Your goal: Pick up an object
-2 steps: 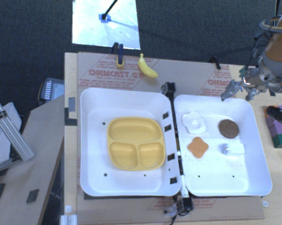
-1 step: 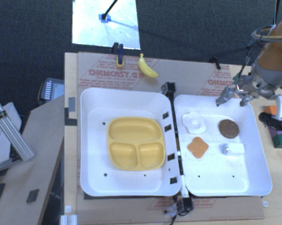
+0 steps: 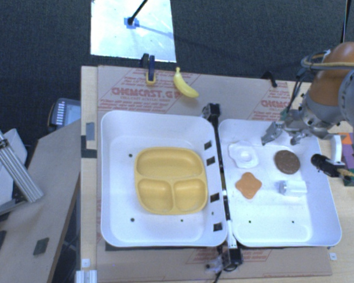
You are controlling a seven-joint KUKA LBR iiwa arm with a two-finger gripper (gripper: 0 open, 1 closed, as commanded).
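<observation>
Claw (image 3: 284, 131) fingers are spreading wide and gripping nothing, hanging over the far edge of the right shallow white plastic bin (image 3: 319, 230), at about one o'clock from that bin's middle. Four candidates are lying below it: a flat round brown cookie-like disc (image 3: 287, 161) just toward six o'clock from the claw, a small white moulded piece (image 3: 243, 155) toward eight o'clock, an orange lobed flat piece (image 3: 248, 185) farther toward seven o'clock, and a small clear plastic piece (image 3: 290, 186) beyond the disc.

I am judging the main risk to be thinness: all four are lying low against the bin floor, so the fingers could be closing above them or scraping the floor and sliding the piece away. The clear one is looking hardest to grip squarely. A descent near the rim could also be catching the bin wall.

The left bin (image 3: 113, 223) is holding a yellow three-compartment plastic tray (image 3: 167, 180); a yellow toy banana (image 3: 185, 85) is resting on the bench (image 3: 237, 91), well apart at eleven o'clock.
</observation>
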